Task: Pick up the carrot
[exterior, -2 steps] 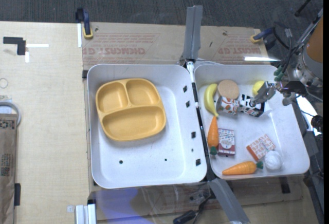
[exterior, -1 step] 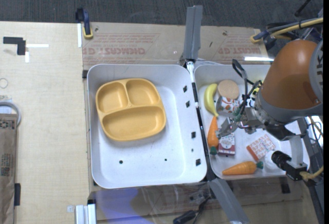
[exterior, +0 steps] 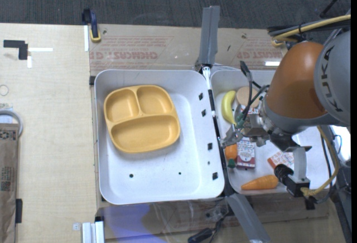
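Carrot [exterior: 260, 183] lies near the lower edge of the right bin [exterior: 245, 187], lower right of the frame, pointing roughly left to right, orange, apart from the arm's tooling above it. Right bin is crowded: a yellow banana [exterior: 227, 106] stands along its left wall toward the top, a round tan object [exterior: 244, 96] sits just beside the banana, a small orange item [exterior: 230, 151] rests against the left wall lower down, with a tiny green piece [exterior: 231, 164] just below it. A small red-and-white packet [exterior: 246, 154] lies between the orange item and the carrot, and a white card with red print [exterior: 280, 158] lies to the right of the packet, partly under the arm. Arm [exterior: 301, 91], grey with a broad orange band, comes in from the right of the frame and covers much of the right bin's upper half. Claw [exterior: 244, 127] hangs low over the middle of the right bin, near the top of the packet, above and left of the carrot; cables and the wrist hide its tips, so cannot tell whether spread or pressed together. Nothing visibly pinched. Left bin [exterior: 162, 180], centre of the frame, holds a yellow three-compartment plate [exterior: 142, 118] in its upper left part, tilted slightly. Both bins sit side by side on the light wooden surface [exterior: 44, 125], with a cardboard sheet [exterior: 139, 47] printed in red behind them.
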`<state>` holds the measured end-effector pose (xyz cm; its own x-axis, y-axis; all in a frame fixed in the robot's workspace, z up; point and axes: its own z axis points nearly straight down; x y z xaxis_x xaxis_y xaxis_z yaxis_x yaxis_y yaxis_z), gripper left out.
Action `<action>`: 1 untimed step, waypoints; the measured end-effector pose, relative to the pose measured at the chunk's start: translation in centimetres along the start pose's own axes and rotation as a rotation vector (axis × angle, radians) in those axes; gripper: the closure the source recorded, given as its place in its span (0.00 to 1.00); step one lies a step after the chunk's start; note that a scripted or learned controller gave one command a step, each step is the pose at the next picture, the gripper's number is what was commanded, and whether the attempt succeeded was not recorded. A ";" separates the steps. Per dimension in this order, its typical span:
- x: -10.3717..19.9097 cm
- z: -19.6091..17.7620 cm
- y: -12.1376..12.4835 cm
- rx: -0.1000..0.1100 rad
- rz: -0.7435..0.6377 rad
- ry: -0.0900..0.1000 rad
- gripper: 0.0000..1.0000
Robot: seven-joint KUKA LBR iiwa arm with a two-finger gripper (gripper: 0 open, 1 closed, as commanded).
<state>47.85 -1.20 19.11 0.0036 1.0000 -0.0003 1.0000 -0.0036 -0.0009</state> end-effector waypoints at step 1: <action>0.5 0.0 0.0 0.001 -0.110 0.000 0.00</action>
<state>47.84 -0.70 19.09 -0.1063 0.9943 -0.0004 0.9943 0.1063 -0.0017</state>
